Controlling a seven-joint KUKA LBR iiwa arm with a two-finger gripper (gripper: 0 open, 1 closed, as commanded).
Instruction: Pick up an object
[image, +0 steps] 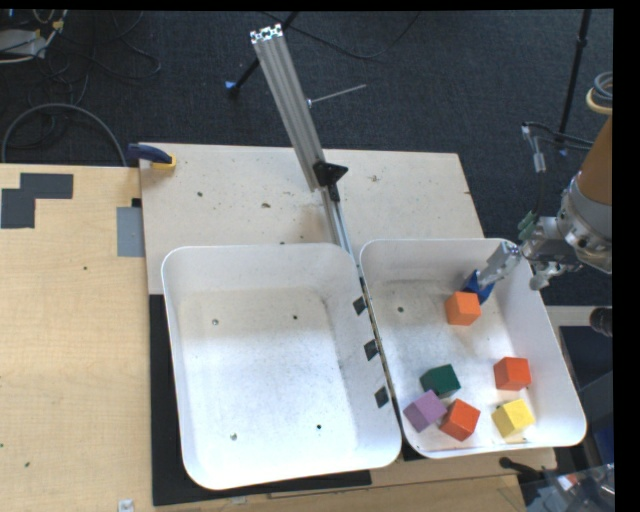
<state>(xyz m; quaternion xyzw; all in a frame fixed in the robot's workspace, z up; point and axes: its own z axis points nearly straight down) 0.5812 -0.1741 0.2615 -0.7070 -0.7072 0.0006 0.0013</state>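
On my left sits the first white bin (190, 290), bare white floor all I see inside it. Next comes the right bin (420, 262), and I count six blocks there: one purple block (425, 410), one green block (440, 380), one yellow block (513, 416), and three orange-red ones. Of those three, one (460, 419) lies just beside the purple, one (512, 373) sits above the yellow, and the orange block (462, 308) rests apart toward the bin's back. Right at that block's upper edge I see the gripper (484, 283), with blue on its fingers, reaching in from the arm's wrist (565, 242). How far the jaws stand apart I cannot tell, nor whether they grip anything.
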